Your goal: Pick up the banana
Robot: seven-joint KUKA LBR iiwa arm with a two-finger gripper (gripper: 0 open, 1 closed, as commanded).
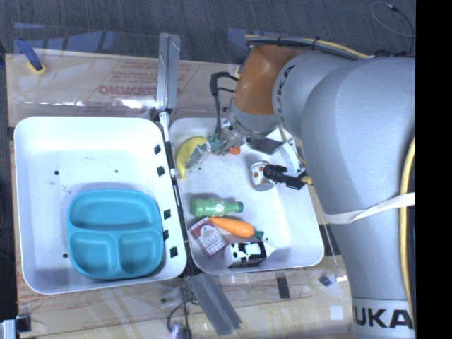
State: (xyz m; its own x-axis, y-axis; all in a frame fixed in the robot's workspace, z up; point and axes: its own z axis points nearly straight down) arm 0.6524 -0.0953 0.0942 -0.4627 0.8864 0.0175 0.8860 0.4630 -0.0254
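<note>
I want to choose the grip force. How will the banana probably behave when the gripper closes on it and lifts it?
The banana looks curved and smooth, so it may slip or turn between the fingers. It lies against the right bin's left wall, so a push would probably slide it along that wall. The gripper is beside it.

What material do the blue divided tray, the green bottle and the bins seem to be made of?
Blue divided tray: probably moulded plastic with a matte finish, judging by its even colour and soft, rounded compartment edges.
Green bottle: likely plastic, slightly glossy, with a pale highlight along its side.
Bins: seemingly thin white plastic, smooth, with rounded corners and a faint sheen.
</note>
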